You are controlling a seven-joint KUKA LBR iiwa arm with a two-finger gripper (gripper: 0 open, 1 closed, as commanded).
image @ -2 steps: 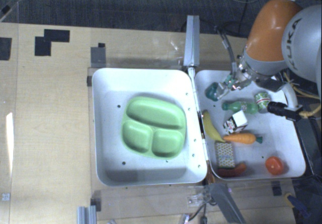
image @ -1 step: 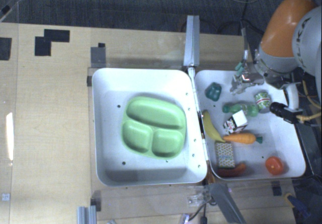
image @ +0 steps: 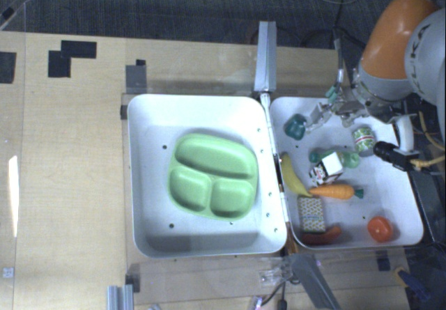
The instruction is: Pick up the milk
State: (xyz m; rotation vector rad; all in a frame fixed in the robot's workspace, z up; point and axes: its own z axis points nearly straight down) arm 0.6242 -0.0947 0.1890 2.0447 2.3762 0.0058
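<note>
- The left bin [image: 143,183] holds a green tray [image: 212,175] with three compartments, lying flat near the middle; nothing rests in it.
- A metal rail [image: 265,58] runs up from the seam between the two bins.
- In the right bin [image: 411,228], nearest the seam, lie a banana [image: 293,177], a small patterned packet [image: 313,212] and a dark red item [image: 322,235] by the front wall.
- A teal cup-like object [image: 295,125] sits near the back.
- The milk [image: 327,165], judged to be the small white carton, lies tilted mid-bin, just above the carrot [image: 336,191]. A small green thing touches its left edge.
- Its printing is too small to read; no brand or writing can be made out anywhere.
- The gripper [image: 339,107] hangs over the back of the right bin, above and apart from the milk; whether it is apart or together cannot be told.
- A small can [image: 363,138] with a green label stands to the carton's right, and a tomato [image: 380,229] sits toward the front corner.
- Likely trouble: the carton is crowded by the carrot and the green thing, so a descent slightly off could nudge a neighbour or close on it instead; the tilt may let the carton slip.
</note>
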